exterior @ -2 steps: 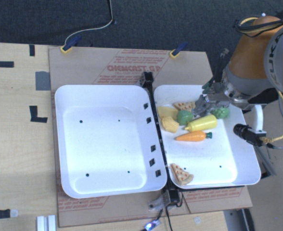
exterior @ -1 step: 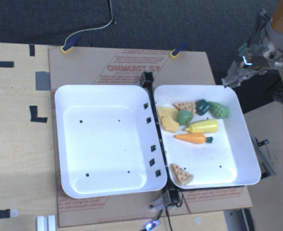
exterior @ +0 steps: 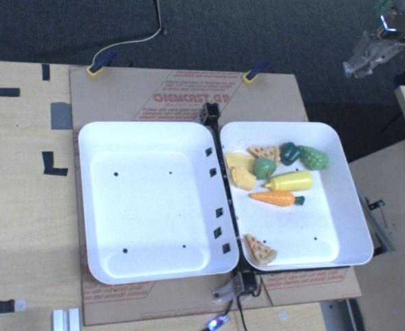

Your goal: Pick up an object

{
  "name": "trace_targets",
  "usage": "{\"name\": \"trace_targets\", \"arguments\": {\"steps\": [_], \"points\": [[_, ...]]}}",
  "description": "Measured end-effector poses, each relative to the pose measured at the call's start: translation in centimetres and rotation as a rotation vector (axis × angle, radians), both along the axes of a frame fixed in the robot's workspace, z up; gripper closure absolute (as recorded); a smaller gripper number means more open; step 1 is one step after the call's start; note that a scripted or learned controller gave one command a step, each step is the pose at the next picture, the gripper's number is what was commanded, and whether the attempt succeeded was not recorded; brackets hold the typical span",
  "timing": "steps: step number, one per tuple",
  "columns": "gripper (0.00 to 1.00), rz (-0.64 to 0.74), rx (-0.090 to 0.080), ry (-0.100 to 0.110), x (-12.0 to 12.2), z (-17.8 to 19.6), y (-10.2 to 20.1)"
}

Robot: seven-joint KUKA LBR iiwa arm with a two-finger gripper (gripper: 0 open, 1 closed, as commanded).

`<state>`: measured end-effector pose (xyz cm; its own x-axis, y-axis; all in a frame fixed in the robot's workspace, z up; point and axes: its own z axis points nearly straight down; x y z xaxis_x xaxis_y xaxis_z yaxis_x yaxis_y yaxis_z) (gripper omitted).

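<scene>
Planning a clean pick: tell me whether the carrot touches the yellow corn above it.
Cannot tell. In the camera view the carrot lies just below the yellow corn; their edges run so close that neither gap nor contact shows plainly.

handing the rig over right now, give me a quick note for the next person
Gripper: up at the top right, off the bins; finger state unclear.
Things: all in the right bin. Carrot, yellow piece, green pieces and a waffle clustered near its top; another waffle at its bottom left corner.
Done: nothing picked yet.
Left: go down, grasp one, lift.
</scene>
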<state>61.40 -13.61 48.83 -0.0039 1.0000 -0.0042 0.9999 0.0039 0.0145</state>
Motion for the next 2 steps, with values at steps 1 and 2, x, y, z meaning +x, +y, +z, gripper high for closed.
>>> {"name": "trace_targets", "arguments": {"steps": [1, 2], "points": [[1.0, -0.004, 0.002, 0.008, -1.7, 5.1, -2.0], [1.0, -0.008, 0.002, 0.015, -4.1, 4.6, -8.1]]}}
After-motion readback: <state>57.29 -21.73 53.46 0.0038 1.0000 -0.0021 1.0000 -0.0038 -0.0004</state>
